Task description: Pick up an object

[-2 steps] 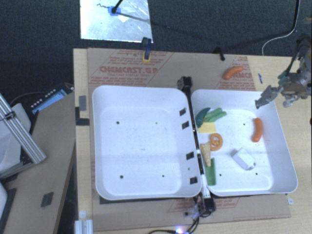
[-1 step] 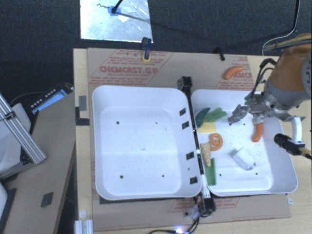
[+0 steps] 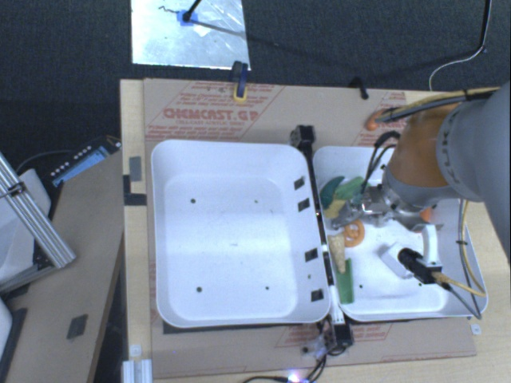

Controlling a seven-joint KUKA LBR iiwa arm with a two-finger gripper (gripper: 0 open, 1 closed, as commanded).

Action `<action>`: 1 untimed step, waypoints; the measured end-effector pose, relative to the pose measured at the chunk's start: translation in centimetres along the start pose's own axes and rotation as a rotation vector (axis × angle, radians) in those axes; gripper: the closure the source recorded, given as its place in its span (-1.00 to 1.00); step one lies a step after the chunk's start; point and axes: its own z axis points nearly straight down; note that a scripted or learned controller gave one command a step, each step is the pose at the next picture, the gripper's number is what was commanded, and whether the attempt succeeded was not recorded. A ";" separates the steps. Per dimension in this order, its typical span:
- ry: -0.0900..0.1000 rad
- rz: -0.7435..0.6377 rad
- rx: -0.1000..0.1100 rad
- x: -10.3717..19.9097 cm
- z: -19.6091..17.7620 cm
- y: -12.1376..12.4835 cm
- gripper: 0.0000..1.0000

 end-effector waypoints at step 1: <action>-0.003 0.003 -0.005 -0.3 -1.4 0.1 1.00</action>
